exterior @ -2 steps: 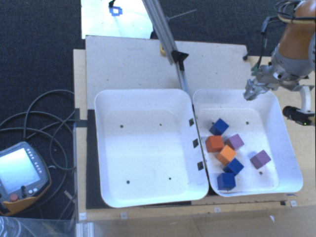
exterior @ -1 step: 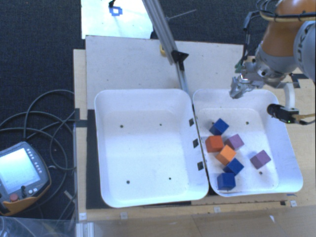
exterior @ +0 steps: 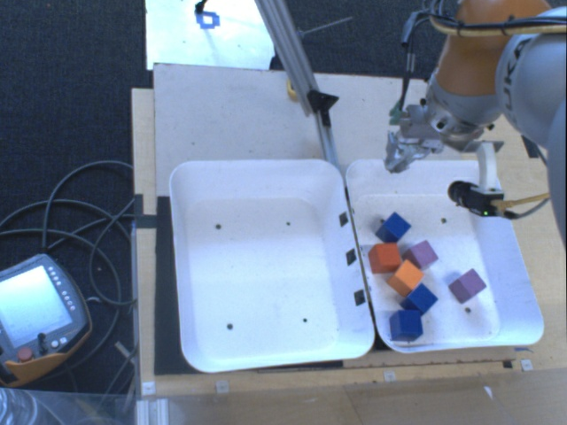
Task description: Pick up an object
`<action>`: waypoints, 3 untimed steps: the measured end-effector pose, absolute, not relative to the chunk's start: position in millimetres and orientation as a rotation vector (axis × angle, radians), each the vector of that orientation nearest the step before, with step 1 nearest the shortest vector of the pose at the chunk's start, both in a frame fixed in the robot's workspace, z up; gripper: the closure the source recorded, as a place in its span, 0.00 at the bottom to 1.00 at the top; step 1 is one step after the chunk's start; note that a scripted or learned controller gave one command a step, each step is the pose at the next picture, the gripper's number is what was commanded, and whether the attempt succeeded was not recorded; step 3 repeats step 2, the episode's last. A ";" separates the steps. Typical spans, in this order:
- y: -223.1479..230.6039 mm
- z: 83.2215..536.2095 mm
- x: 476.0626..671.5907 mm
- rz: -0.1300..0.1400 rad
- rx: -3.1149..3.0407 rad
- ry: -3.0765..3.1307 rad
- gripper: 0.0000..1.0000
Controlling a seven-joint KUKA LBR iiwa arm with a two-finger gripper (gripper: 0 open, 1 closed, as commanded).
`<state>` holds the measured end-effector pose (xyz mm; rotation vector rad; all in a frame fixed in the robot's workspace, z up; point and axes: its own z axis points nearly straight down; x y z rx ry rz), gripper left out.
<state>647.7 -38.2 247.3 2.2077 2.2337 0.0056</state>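
Camera view: pincer (exterior: 400,159) seemingly above right bin (exterior: 523,277)

The arm (exterior: 523,51) runs out of frame at the right edge, at about three o'clock, so its base cannot be seen. The end effector (exterior: 406,156) is small and blurred; its fingers cannot be made out. The handheld pendant (exterior: 35,321), at eight o'clock, is cut by the left edge. The worktop (exterior: 266,397) is cropped along the bottom. The lowest blue cube (exterior: 406,325) is partly covered by the blue cube (exterior: 422,297) above it.

Grey handheld pendant (exterior: 35,321) with dark cables (exterior: 80,211), metal pole (exterior: 288,47) behind bins
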 end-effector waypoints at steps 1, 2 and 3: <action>14.5 254.5 656.9 0.007 2.207 2.233 1.00; 77.0 253.0 664.8 0.007 2.207 2.234 1.00; 77.0 253.0 664.8 0.007 2.207 2.234 1.00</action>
